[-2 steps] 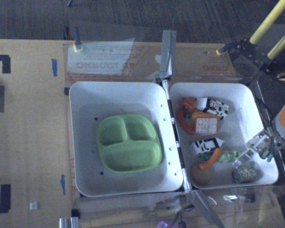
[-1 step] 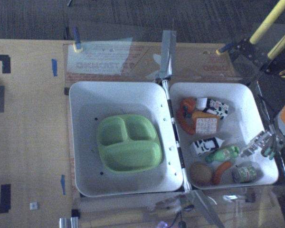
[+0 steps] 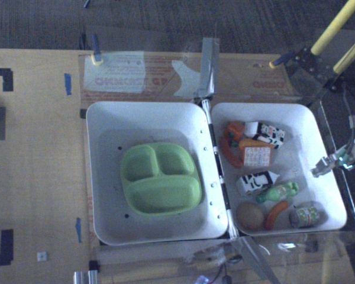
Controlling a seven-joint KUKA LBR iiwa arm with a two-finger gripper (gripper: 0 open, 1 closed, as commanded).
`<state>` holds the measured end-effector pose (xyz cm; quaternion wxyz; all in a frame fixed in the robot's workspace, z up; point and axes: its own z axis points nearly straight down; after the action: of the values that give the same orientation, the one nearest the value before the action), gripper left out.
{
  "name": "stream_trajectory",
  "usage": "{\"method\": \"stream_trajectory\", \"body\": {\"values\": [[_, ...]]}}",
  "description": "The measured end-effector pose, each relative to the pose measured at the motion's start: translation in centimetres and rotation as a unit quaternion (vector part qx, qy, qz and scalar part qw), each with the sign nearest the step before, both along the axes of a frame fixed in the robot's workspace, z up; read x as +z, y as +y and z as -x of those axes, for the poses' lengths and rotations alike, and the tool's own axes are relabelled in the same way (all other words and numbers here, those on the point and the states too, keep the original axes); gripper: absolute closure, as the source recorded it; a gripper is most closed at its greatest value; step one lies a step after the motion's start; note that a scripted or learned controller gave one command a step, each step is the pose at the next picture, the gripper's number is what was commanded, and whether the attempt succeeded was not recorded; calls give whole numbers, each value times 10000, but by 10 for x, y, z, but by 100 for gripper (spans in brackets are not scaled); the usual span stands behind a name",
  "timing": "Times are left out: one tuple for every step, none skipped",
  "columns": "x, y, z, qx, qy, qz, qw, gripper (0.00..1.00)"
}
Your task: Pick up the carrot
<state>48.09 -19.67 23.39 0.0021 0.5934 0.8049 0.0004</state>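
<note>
- Camera view puts the tool (image 3: 323, 168) at the right rim of the right bin (image 3: 326, 139), low over the bin's right side, with nothing seen between its fingers; whether those fingers are apart or together cannot be told at this size.
- Just left of the tool lies a bare stretch of the right bin's floor.
- Nearest items to the tool are a greyish can (image 3: 306, 215) in the bin's near right corner and a green bottle (image 3: 277, 191) lying on its side toward the bin's middle.
- An orange carrot (image 3: 276, 214) lies tilted on the floor near the bin's front edge, between the can and a brown, egg-like ball (image 3: 251, 216), well apart from the tool.
- A black-and-white carton (image 3: 257, 181) lies just above the bottle.
- Farther up the bin are a pale box with a red print (image 3: 256, 155), a red item (image 3: 231, 139) touching it, and a cow-patterned carton (image 3: 270, 134) near the back.
- Left bin (image 3: 100, 158) holds a green divided plate (image 3: 160, 178), upright and resting flat.
- Both bins sit side by side on the tan table (image 3: 35, 176), which carries strips of blue tape (image 3: 67, 83).
</note>
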Motion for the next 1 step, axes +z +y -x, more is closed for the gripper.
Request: {"method": "stream_trajectory", "body": {"values": [[-7, -27, 0, 926, -1, 6, 9957, 100]]}}
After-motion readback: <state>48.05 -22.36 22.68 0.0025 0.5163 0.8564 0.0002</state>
